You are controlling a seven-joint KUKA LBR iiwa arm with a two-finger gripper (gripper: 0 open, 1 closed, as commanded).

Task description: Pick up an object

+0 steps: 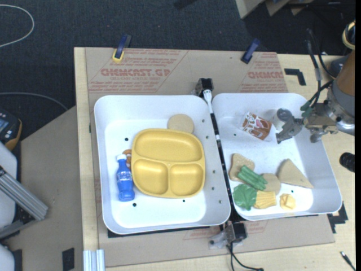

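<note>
While reaching in from the right, the arm (344, 95) holds its gripper (286, 127) low over the right bin (330, 174), fingers spread and pinching nothing. Just left of it lies a crinkled red-and-white packet (256, 125). Nearer lie bread slices (241, 164), glossy green plastic vegetables (248, 186) and a tan wedge (293, 174). In the left bin (107, 123), a smooth yellow compartment tray (167, 162) adjoins a blue bottle (124, 179).

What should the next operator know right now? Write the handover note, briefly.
Hand: over the right bin, near its far side, nothing between its fingers; open or shut unclear.
Right bin: snack packet beside the hand, tan wedge, green toy, small yellow pieces.
Left bin: yellow divided plate, blue bottle, tan disc.
Done: nothing picked.
Left: grasp and lift one object.
</note>
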